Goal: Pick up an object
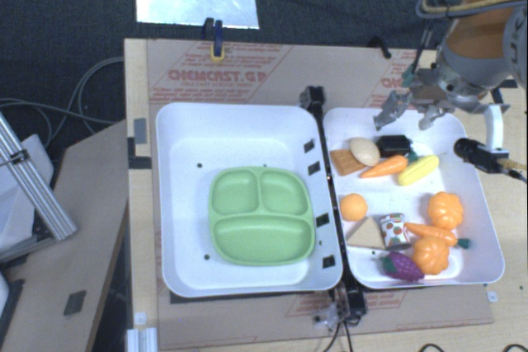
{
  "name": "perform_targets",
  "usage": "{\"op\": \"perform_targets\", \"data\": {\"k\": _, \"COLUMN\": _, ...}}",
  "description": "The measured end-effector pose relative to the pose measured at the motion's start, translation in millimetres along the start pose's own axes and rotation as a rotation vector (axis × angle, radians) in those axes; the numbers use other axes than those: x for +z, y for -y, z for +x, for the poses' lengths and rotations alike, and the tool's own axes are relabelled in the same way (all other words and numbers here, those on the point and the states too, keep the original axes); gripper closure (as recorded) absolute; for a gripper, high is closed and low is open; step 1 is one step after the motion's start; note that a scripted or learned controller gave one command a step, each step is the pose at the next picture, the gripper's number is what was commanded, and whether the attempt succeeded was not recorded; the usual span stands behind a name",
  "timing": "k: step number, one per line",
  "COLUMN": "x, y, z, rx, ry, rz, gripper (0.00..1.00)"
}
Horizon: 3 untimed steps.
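Note:
My gripper (408,116) hangs open above the far end of the right bin (487,239), with nothing between its two grey fingers. Just below it lie a black block (393,145), a beige egg-shaped piece (364,150), a carrot (384,168) and a yellow corn cob (418,169). Farther toward the front sit an orange ball (353,206), an orange pumpkin (445,209), a small printed can (394,230), a second carrot (432,232), another orange fruit (431,255) and purple grapes (400,265).
The left bin (186,177) holds a green divided plate (261,215). A black divider with clips (323,177) runs between the bins. A cracker (344,161) and a pale wedge (360,232) lie by the right bin's left wall. A black cylinder (478,154) juts from the arm.

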<state>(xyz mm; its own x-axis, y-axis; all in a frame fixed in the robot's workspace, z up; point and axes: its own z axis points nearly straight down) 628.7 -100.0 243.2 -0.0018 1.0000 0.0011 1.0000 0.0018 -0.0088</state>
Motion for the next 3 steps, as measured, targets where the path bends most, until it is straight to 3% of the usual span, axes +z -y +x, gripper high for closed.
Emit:
{"op": "perform_targets", "data": {"k": 1, "x": -5.1, "y": -1.7, "z": 0.3, "rx": -0.002, "ry": 0.001, "rz": -0.009, "gripper": 0.00}}
{"op": "perform_targets", "data": {"k": 3, "x": 102.3, "y": -0.7, "z": 0.8, "rx": 0.001, "ry": 0.000, "rz": -0.003, "gripper": 0.00}}
